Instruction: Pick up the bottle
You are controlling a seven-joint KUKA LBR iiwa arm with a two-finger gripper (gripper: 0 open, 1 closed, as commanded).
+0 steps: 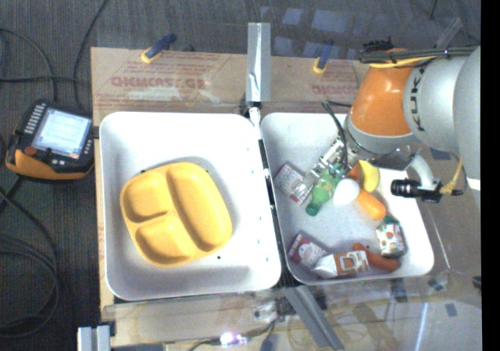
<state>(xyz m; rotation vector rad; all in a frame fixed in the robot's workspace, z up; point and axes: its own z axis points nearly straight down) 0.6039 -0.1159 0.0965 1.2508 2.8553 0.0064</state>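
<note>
One bottle [320,193], green, right bin [301,134]; one yellow tray [176,213], left bin [117,134]. My jaws [334,160] above bottle; grip state unclear.

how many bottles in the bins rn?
1. A green plastic bottle lies in the right white bin, near its middle, just below the gripper and beside a white egg-shaped item. The arm covers part of that bin, so another could be hidden.

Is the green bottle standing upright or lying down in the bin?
Lying down: the bottle rests tilted on the right bin's floor among other items, one end toward the tool.
</note>
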